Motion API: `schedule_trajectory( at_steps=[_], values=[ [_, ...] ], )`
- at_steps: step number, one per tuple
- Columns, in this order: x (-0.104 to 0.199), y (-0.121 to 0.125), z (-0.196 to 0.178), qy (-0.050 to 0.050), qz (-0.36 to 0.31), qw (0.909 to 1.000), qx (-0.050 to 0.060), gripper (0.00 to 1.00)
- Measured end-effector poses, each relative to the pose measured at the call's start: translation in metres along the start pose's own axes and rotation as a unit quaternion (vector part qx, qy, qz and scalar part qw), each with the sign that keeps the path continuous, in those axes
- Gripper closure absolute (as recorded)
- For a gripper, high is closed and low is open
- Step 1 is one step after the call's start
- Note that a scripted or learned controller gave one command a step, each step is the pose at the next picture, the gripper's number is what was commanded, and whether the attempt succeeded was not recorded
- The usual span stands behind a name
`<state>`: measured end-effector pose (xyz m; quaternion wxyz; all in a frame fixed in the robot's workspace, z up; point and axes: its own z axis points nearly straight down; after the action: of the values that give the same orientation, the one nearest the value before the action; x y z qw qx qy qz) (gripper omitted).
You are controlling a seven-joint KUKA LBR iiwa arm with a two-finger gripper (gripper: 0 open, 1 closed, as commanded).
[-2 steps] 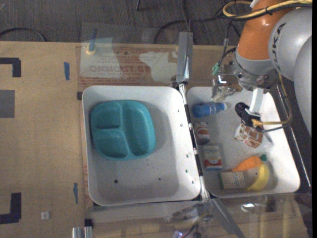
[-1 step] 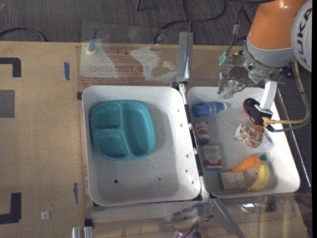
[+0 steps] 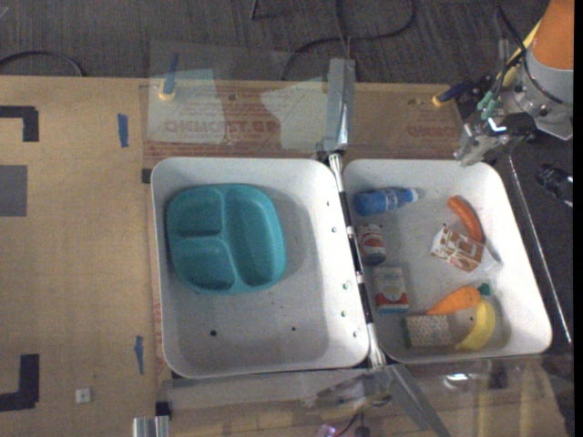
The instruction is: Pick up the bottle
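A small bottle [image 3: 383,199] with a blue label and clear neck lies on its side at the far left corner of the right bin [image 3: 528,280]. My gripper [image 3: 475,150] hangs at the far right edge of that bin, above its back rim, well to the right of the bottle. Nothing shows between its fingers.
The right bin also holds a small can [image 3: 371,242], a red and white carton [image 3: 392,289], a snack packet [image 3: 457,248], a sausage [image 3: 465,218], a carrot [image 3: 458,300], a banana [image 3: 480,325] and a sponge [image 3: 426,330]. A teal divided plate [image 3: 225,237] lies in the left bin [image 3: 273,335].
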<state>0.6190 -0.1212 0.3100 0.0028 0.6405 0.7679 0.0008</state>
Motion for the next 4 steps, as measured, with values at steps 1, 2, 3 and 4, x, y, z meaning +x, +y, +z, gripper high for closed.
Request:
schedule_trajectory(
  at_steps=[1,2,3,4],
  values=[
    [-0.069,-0.053,0.021,0.001,-0.032,0.9995,0.002,1.0],
    [-0.071,-0.053,0.01,-0.001,-0.031,0.9995,-0.001,1.0],
    [-0.073,-0.053,-0.002,-0.002,-0.03,0.9996,-0.004,1.0],
    [-0.087,-0.083,0.038,0.002,0.051,0.9987,0.002,1.0]
  ],
)
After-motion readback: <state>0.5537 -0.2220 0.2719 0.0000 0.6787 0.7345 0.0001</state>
